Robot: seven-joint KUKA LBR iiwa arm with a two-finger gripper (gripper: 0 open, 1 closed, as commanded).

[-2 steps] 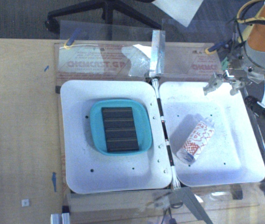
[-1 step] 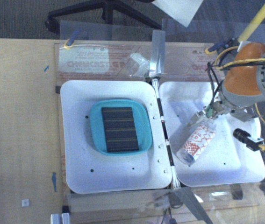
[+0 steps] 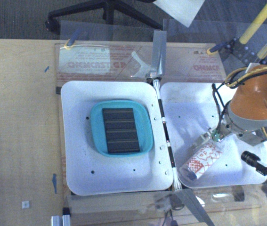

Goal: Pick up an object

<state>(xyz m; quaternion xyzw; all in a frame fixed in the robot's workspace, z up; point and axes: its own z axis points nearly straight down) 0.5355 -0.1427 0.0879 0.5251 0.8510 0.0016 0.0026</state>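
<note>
Left bin (image 3: pixel 76 173), shallow white plastic with rounded corners and a matte floor, carries a teal tray (image 3: pixel 97 126) — soft-cornered, glossy rim — with a dark ribbed insert (image 3: pixel 120 130) sitting in its middle, flat, slatted in rows. Nothing near it is being worked. Past the central divider, the right bin (image 3: pixel 180 98) has the same white moulded shape, and low in it, near the front wall, lies the likely target: a paper cup (image 3: pixel 202 160), white with a red printed pattern, tipped on its side, mouth pointing toward the bin's front-left corner; thin card, light, probably crushes easily. The gripper (image 3: pixel 214 135) sits at the cup's upper end, touching or just beside its base — cannot tell whether its jaws are spread or closed, the wrist hides them. Above and right is the arm (image 3: pixel 251 102), orange band over grey metal, cables looped around. Progress judgement: the approach looks done, the grasp unconfirmed, and the cup rests on the bin floor, so the lift is not yet done.
</note>
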